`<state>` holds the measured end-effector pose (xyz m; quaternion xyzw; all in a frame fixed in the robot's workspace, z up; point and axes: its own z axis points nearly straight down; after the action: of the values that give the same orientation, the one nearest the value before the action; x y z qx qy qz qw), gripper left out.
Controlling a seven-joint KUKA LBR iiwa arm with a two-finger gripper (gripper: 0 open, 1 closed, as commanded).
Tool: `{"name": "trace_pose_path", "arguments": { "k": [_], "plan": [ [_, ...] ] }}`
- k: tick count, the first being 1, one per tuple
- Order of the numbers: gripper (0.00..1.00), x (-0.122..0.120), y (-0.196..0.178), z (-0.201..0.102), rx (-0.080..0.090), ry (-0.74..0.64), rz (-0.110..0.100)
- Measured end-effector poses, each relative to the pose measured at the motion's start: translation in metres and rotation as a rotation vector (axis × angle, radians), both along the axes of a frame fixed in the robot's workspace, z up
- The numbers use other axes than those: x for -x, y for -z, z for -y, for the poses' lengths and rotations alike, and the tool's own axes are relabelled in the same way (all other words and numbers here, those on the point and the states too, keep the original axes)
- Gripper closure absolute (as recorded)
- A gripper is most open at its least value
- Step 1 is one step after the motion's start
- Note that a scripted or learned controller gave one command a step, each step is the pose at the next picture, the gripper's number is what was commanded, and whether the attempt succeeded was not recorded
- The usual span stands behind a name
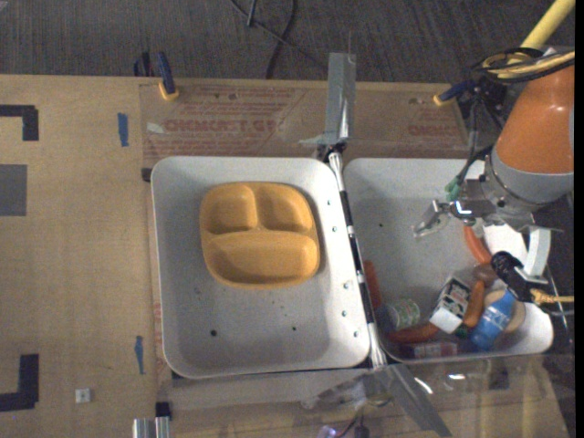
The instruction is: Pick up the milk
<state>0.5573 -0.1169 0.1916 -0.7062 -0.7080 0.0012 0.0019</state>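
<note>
The milk (449, 307) is a small white carton with a dark printed face. It lies tilted among the clutter at the near edge of the right bin (392, 235). The arm comes in from the right, its orange band over the bin's far right corner. My gripper (442, 215) hangs over the middle of the right bin, above and slightly left of the milk in the view, with a clear gap between them. Nothing shows in its grasp.
Around the milk lie a grey-green can (399, 315), a blue bottle (494, 320), a sausage-like piece (474, 303) and a red item (415, 334). The left bin (182, 327) holds an orange divided plate (260, 233). A metal divider (351, 245) separates the bins.
</note>
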Motion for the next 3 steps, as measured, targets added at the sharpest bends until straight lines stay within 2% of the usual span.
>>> {"name": "trace_pose_path", "arguments": {
  "k": [1, 2, 3],
  "plan": [
    [0.00, 0.053, 0.093, 0.000, 0.000, -0.079, 0.002],
    [1.00, 0.053, 0.086, 0.002, 0.001, -0.077, 0.001],
    [1.00, 0.062, 0.050, 0.033, 0.002, 0.200, 0.002]
  ]
}}
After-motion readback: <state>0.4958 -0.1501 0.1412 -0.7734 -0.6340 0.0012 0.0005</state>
